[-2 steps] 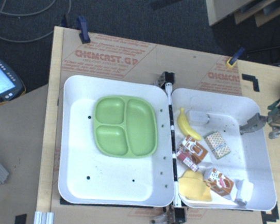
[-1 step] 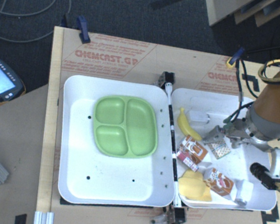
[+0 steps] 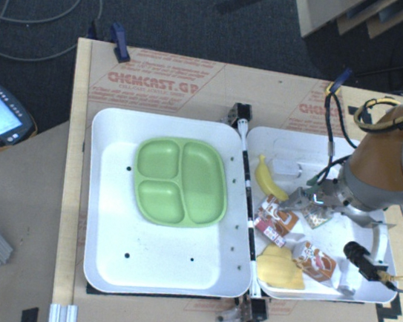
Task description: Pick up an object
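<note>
Gripper low in right bin, grip unreadable from up here. Snack packet just off at eight o'clock, long axis two-to-eight; banana at ten.

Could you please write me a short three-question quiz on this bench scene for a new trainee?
1. True or false: the green three-compartment plastic tray lies in the left white bin.
2. Which bin is the gripper over? A) left B) right
3. Fill in: the curved yellow banana lies near the right white bin's ____ wall, beside the divider.

Key: 1 true; 2 B; 3 left.
</note>
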`<move>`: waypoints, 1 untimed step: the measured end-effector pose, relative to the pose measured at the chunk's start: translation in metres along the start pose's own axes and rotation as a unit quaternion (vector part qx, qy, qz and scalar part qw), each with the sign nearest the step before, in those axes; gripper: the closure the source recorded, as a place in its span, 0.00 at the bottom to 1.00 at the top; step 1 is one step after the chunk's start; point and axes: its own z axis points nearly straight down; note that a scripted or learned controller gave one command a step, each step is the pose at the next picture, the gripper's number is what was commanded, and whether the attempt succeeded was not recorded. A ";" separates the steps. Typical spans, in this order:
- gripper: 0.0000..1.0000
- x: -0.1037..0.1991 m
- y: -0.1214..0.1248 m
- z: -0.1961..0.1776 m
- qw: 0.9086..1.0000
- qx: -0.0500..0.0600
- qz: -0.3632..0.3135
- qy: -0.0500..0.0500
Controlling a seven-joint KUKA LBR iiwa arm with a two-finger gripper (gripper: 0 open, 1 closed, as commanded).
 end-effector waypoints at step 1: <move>0.00 0.014 -0.006 0.003 1.000 -0.008 0.002 -0.004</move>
